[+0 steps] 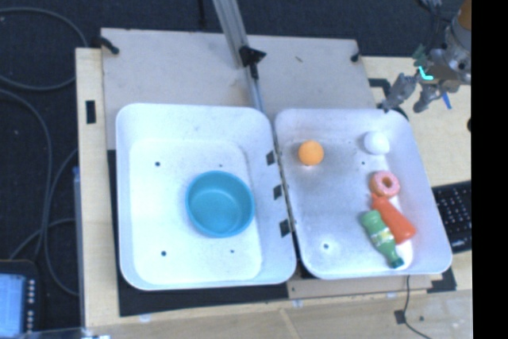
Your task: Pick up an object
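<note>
while hovering at the far right, beyond the back right corner of the right bin (413,140), sitting with nothing between the fingers of the gripper (413,95); spreading those two dark fingers apart, tips pointing down and left toward the bench, touching no object.

lying along the right side of the right bin, well apart from the claw and nearer the camera: orange carrot-like toy (394,221) stretching its long axis from upper left to lower right, with a pink ring (386,185) touching its upper end. resting just beside it on the left, green bottle-shaped toy (381,236) running along much the same diagonal, pale end pointing to the lower right. sitting closest to the claw, near the bin's back right corner, small white ball (375,143). sitting further left in the same bin, orange ball (310,153), apart from the others.

holding a blue bowl (220,203) upright near its middle, left bin (143,131).
</note>
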